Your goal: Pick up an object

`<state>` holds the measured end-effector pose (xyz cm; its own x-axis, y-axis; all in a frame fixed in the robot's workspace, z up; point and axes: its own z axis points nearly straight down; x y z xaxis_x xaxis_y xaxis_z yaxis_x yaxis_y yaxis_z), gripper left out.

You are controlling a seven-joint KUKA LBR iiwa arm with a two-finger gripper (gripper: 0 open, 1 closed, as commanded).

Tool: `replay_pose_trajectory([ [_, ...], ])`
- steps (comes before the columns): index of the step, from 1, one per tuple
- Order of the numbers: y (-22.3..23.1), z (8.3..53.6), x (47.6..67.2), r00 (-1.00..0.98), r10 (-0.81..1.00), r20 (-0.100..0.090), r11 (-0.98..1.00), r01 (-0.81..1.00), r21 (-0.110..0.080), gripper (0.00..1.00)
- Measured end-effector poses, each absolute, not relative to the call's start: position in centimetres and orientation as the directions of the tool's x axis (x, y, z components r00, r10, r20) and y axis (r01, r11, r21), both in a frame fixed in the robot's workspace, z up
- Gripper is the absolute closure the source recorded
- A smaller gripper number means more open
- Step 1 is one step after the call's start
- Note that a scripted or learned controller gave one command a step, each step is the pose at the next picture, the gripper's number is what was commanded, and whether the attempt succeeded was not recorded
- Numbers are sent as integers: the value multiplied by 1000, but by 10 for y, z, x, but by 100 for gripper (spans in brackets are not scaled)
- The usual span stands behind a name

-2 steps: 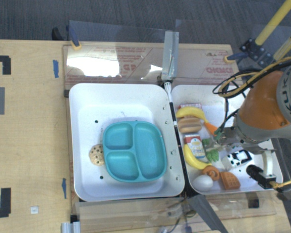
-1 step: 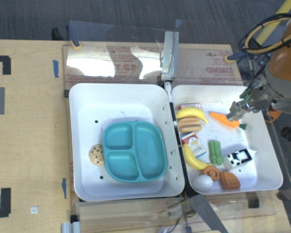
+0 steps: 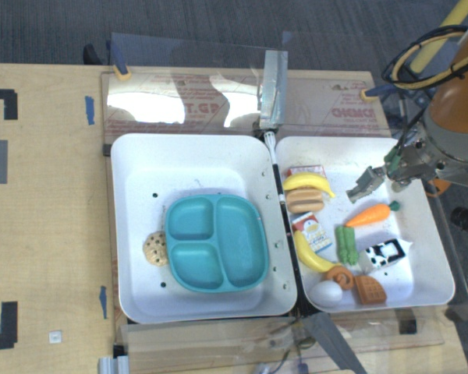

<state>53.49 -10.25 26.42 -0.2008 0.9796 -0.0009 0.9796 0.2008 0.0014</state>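
Observation:
My gripper (image 3: 372, 181) hangs over the upper middle of the right bin (image 3: 429, 232), with the arm coming in from the right. It sits just above and left of an orange carrot (image 3: 369, 215) and right of a yellow banana (image 3: 308, 182). I see nothing in it. Below the banana lie a hot dog (image 3: 305, 200), a small carton (image 3: 313, 232) and a second banana (image 3: 312, 257). Green beans (image 3: 346, 244), a black and white cow toy (image 3: 384, 253), a white egg (image 3: 326, 292), a pretzel (image 3: 343, 274) and a brown waffle (image 3: 370, 289) fill the lower part.
The left bin (image 3: 132, 170) holds a teal divided plate (image 3: 216, 241) and a cookie (image 3: 155, 248) at its left side. A red and white packet (image 3: 306, 170) lies behind the banana. The ridge between the bins (image 3: 279, 209) runs just left of the food.

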Motion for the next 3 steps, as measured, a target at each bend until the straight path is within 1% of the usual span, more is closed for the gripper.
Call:
replay_pose_trajectory([
  [1,-104,133,493,-382,924,5,382,924,-9,0],
  [2,-112,88,503,-363,932,-3,363,932,7,0],
  [3,-112,99,505,-362,932,-7,362,932,12,100],
])
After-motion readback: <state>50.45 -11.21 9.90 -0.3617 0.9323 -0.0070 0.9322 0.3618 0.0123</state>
